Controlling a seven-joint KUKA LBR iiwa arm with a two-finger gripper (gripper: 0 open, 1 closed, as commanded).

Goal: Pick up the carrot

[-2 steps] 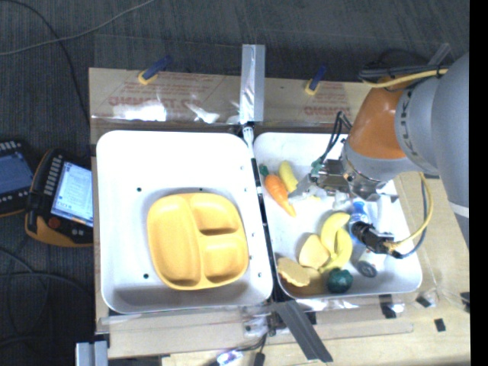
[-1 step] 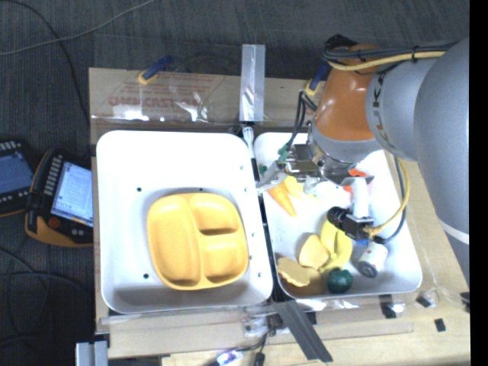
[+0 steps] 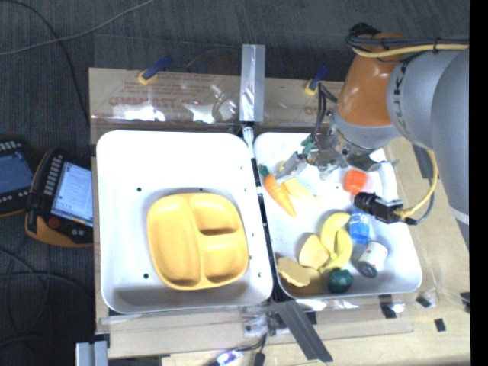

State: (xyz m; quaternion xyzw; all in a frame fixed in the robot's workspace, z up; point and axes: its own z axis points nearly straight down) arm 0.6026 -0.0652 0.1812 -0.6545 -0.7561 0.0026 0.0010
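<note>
In the right bin (image 3: 396, 277) we find the carrot (image 3: 279, 194) lying against the left wall, its green end toward the back, with a pale yellow piece (image 3: 300, 189) just beside it. The gripper (image 3: 293, 164) hangs just above and behind the carrot; we cannot tell how it is set, and nothing shows in its grasp. No label or writing is readable to us anywhere. Toward the front lie a banana (image 3: 336, 236), a blue-capped item (image 3: 358, 229), a white cylinder (image 3: 371, 258), a dark green ball (image 3: 340, 280) and tan slices (image 3: 303, 259) (perhaps bread). An orange object (image 3: 355, 180) sits under the arm (image 3: 427, 90). The left bin (image 3: 122, 166) holds a yellow tray (image 3: 198, 239).
</note>
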